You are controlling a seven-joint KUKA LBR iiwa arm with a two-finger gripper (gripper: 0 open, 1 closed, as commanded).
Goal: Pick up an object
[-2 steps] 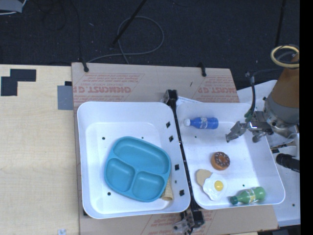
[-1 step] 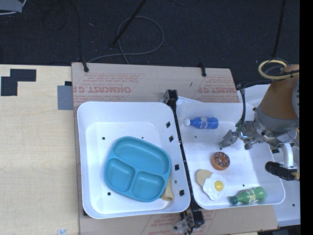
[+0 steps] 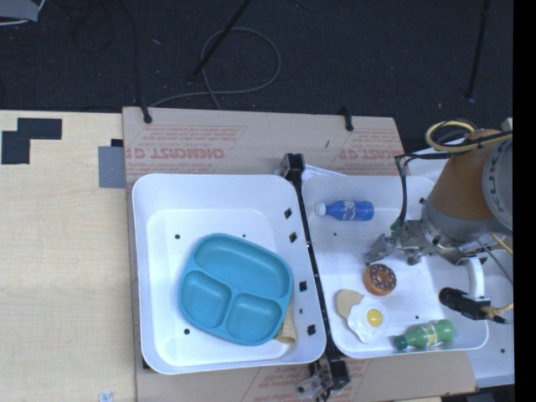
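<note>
The gripper (image 3: 392, 245) hangs in the right bin (image 3: 335, 325), just above the toy donut (image 3: 380, 279); whether its fingers are open, I cannot tell. Risk: the donut lies flat and may slide toward the fried egg (image 3: 367, 319) when touched.

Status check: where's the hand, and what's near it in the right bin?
Hand low in right bin, nothing seen held. Donut just below it. Blue bottle apart, fried egg and green bottle at near edge.
</note>
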